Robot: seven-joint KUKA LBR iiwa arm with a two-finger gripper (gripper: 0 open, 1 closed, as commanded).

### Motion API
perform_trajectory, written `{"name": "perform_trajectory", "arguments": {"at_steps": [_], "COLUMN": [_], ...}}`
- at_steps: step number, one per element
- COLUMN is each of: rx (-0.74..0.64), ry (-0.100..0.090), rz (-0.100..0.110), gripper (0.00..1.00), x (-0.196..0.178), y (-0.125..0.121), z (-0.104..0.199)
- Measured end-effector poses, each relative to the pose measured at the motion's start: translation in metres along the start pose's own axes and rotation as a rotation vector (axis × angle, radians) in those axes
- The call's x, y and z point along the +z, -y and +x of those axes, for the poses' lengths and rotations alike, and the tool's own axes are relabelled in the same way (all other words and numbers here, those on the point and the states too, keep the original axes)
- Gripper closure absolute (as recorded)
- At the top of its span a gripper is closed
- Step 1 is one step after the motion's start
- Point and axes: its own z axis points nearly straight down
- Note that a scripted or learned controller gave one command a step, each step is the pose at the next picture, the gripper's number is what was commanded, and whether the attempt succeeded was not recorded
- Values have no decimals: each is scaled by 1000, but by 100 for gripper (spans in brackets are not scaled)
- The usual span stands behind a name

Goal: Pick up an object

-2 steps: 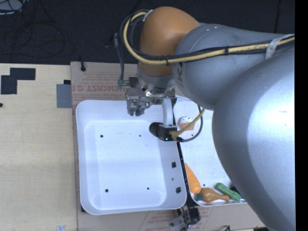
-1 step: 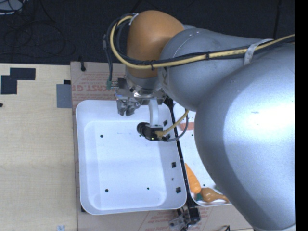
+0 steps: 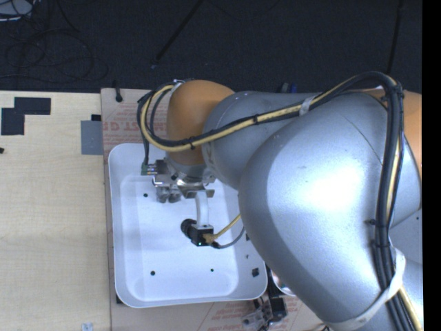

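Object position cannot be told from here, while the claw (image 3: 169, 193) hangs over the upper left of the white bin (image 3: 127, 274) below the grey arm (image 3: 324, 185), apart or together I cannot tell.

Pale wooden benchtop (image 3: 48, 219) (dark rectangular patches (image 3: 27, 112) near its far edge), black cable-strewn floor (image 3: 207, 33) beyond.

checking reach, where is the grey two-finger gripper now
In the camera view, the grey two-finger gripper is over the upper-left part of the shallow white bin, below the orange band.
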Motion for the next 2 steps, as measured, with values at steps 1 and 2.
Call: {"name": "perform_trajectory", "arguments": {"at_steps": [1, 2], "rx": [-5, -5], "ry": [-9, -1], "rz": [-26, -8], "gripper": [100, 100], "x": [-221, -212], "y": [-23, -21], "z": [57, 55]}}
